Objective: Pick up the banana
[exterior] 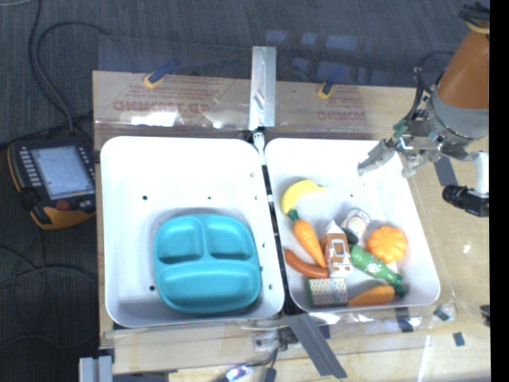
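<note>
The banana (300, 194) is a yellow curved piece lying at the near-left of the right bin (402, 189), close to the divider between the bins. My gripper (388, 165) hangs over the bin's far right corner, well to the right of the banana and apart from it. Its fingers (371, 163) are spread open with nothing between them.
Just below the banana lie an orange carrot (308, 241), a red sausage (305, 263), a small box (337, 253), a can (355, 221), an orange pumpkin (387, 243), a green bottle (374, 265) and a silver grater (328, 291). A blue divided plate (208, 261) sits in the left bin (143, 173).
</note>
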